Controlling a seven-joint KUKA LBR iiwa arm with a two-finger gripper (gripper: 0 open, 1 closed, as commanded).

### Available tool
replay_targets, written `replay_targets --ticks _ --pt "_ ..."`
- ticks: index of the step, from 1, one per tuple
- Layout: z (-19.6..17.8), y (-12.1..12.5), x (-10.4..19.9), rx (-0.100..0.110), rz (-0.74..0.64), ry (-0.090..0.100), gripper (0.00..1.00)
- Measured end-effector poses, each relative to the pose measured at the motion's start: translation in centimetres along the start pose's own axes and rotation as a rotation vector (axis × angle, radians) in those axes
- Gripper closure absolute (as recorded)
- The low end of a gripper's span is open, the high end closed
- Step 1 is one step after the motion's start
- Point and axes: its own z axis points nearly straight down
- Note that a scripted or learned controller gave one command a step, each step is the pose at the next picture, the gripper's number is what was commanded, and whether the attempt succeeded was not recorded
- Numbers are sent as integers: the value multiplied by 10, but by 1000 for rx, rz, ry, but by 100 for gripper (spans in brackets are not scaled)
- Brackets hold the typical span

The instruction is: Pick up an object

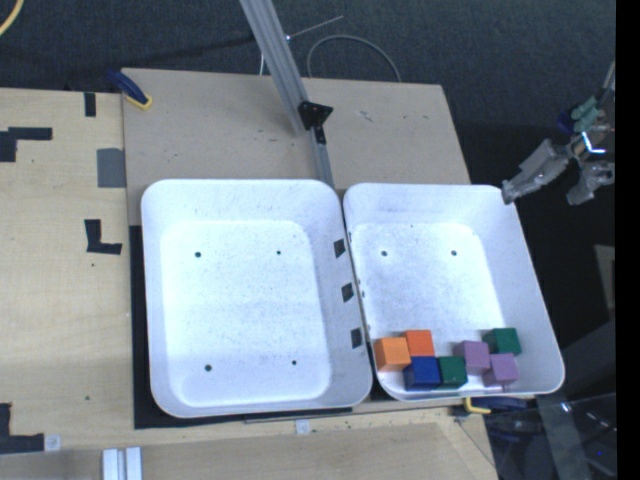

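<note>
Seven blocks (450,359) strung left-right along right bin's (520,248) near wall, jaws' state unclear

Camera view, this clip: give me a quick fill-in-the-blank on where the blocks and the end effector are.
1. The blocks all lie in the ____ bin as the camera sees it.
2. They cluster along that bin's ____ edge.
3. The block at the cluster's left end is ____.
4. The end effector hovers by that bin's upper ____ corner.

Missing words: right; near (bottom); orange; right
</note>
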Motion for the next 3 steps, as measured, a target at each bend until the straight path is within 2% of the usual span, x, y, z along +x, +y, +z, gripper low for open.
replay_targets --ticks 1,2,3 --pt "82 86 20 13 -10 3 0" --pt "117 72 143 10 -16 5 0" --pt "30 25 82 -3 -3 3 0"
